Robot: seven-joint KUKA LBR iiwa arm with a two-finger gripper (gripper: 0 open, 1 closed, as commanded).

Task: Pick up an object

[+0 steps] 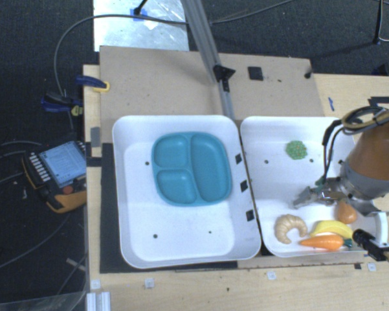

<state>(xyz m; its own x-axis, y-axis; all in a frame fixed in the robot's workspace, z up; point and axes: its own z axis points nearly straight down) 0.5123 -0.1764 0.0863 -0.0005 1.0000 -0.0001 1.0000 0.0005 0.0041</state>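
In the right bin, along the near wall, lie a tan croissant, a yellow banana and an orange carrot. A small orange-brown rounded item sits just behind the banana. A green leafy ball rests alone toward the far side. My gripper reaches in from the right, low over the bin floor, just above the croissant and left of the orange-brown item. Nothing shows in its grasp.
The left bin holds a blue divided plate. A grey pole slants across the bench behind the bins. A blue-screened device and cables lie on the floor to the left.
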